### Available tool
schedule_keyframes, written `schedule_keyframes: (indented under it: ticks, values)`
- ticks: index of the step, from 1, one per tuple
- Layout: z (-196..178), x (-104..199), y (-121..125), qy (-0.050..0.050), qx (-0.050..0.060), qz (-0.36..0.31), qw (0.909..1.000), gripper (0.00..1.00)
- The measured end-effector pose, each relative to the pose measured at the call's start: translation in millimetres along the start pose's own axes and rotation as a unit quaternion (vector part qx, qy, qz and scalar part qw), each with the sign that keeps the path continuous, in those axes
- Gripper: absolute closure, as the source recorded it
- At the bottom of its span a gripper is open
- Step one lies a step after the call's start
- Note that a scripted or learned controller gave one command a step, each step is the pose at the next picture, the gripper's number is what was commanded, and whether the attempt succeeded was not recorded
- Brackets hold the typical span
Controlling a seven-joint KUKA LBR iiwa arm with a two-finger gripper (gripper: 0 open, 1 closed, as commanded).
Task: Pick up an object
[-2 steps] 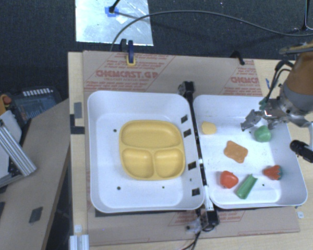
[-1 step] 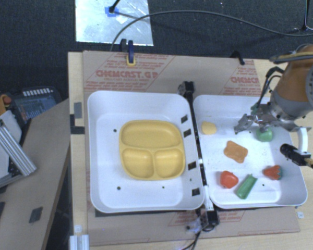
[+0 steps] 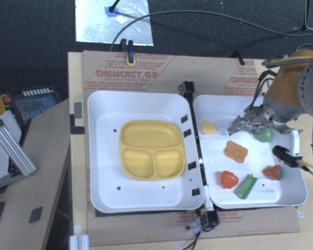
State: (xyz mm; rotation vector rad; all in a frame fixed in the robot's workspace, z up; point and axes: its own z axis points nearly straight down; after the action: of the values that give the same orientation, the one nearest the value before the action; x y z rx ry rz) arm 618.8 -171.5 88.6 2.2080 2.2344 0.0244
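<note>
Your arm (image 3: 297, 85) reaches in low over the right bin (image 3: 292, 194); claw (image 3: 243, 124) spread open, gripping nothing, near the yellow piece (image 3: 209, 128). Left bin (image 3: 101, 139) holds a yellow tray (image 3: 150, 149).

Bright and even, lit from above. Strong glare on the silver sheet (image 3: 113, 14) at top, washing out its surface. Soft, short shadows under the 2 white bins (image 3: 141, 100). Slightly soft focus overall, with some grain on the dark floor (image 3: 31, 25).
</note>
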Motion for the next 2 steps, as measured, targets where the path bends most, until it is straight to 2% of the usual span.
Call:
schedule_keyframes:
  ticks: [1,2]
  values:
    - [-10.2,-3.3,-0.9,-0.004,0.000,0.000,1.0000,1.00]
    - [-56.4,-10.1,-0.1,-0.006,0.003,0.004,1.0000,1.00]
